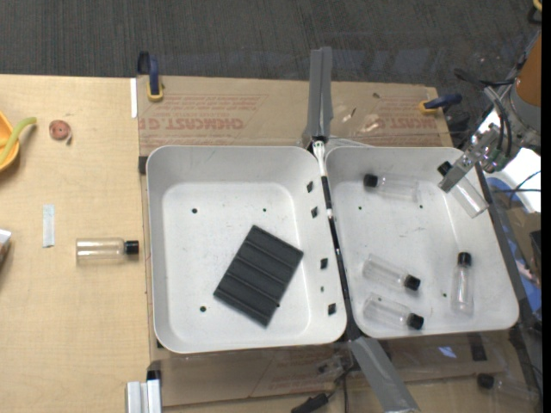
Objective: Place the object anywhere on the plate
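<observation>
Currently, pincer: gripper at the right bin's far right rim — grip state unreadable, nothing visibly held.
Object: nearest vial just left, lying crosswise.
Plate: dark ridged plate well left — left bin.

light: bright, even overhead | shadows: soft, faint | glare: mild on white bins | focus: slightly soft

We see a dark ridged plate lying in the left bin, four clear vials in the right bin, and the pincer at right.
</observation>
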`<state>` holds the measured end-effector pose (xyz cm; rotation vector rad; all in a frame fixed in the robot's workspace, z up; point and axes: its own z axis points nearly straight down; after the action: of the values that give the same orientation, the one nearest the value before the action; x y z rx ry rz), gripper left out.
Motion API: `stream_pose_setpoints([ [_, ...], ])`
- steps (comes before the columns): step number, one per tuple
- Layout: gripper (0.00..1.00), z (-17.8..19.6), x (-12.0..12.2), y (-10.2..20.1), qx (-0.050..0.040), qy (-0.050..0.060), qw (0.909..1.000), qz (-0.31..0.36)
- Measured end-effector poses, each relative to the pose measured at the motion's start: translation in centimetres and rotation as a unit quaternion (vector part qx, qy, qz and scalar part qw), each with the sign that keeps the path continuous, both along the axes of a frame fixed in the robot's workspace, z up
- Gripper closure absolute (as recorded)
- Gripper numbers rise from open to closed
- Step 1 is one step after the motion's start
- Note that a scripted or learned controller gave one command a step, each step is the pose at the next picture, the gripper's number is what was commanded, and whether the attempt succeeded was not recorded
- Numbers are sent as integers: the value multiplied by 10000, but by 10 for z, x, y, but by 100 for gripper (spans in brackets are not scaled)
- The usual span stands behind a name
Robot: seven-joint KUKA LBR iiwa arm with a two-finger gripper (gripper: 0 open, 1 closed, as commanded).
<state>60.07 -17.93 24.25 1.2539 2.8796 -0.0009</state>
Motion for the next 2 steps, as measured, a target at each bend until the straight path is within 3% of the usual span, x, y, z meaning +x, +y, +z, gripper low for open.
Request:
stream_pose_setpoints([
  [1, 100, -8, -100, 31, 4, 0, 9983, 589],
  [2, 100, 24, -8, 87, -1, -10, 9929, 1190],
])
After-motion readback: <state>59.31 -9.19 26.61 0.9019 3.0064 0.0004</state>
